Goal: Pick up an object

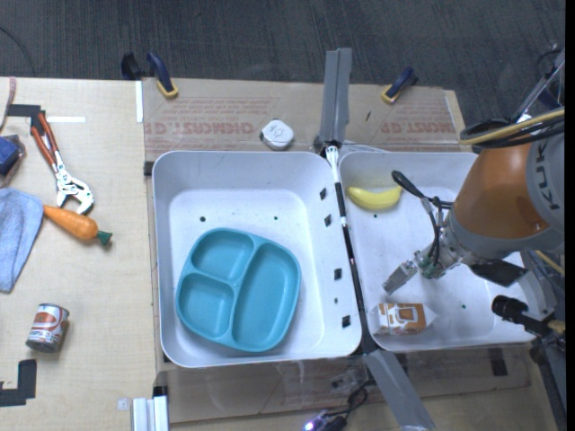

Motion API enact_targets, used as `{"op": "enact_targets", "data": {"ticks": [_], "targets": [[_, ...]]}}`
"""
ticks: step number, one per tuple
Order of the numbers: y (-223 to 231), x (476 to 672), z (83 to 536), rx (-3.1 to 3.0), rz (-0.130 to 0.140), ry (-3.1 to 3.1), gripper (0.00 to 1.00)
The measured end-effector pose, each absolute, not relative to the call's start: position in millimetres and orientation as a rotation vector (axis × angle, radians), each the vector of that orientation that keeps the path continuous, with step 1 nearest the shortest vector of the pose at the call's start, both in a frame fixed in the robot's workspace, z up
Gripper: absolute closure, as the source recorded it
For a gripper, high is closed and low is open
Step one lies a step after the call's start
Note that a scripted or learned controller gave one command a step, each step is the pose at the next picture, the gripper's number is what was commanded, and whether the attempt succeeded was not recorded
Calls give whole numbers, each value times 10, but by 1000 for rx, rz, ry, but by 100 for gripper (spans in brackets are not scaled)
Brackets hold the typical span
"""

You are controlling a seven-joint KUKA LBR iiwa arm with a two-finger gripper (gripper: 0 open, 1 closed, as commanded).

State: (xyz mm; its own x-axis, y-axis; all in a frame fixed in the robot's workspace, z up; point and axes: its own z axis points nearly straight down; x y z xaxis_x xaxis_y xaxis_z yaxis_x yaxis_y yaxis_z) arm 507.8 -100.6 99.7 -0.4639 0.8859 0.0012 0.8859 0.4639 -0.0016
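Note:
In the right bin (467,326) a yellow banana (375,196) lies near the back left corner. A small brown and white carton (402,318) lies near the front left. My gripper (404,277) hangs low over the bin floor, just above and behind the carton and well in front of the banana. It points left and down from the orange wrist (503,196). Nothing shows in its grasp.
The left bin (171,241) holds a blue divided plate (239,289). On the bench at left lie a carrot (72,224), pliers (56,164), a can (47,326) and a blue cloth (16,236). A white round object (278,134) sits behind the bins.

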Motion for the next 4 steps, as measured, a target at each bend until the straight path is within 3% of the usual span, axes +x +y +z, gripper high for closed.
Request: {"op": "enact_targets", "data": {"ticks": [1, 2, 3, 4], "targets": [[-992, 4773, 914, -1628, 1, -2686, 0], [-1745, 5510, 1877, -1530, 1, -2747, 0], [-1148, 5004, 951, -1165, 0, -2917, 0], [-1188, 6117, 928, -1277, 0, -2874, 0]]}}
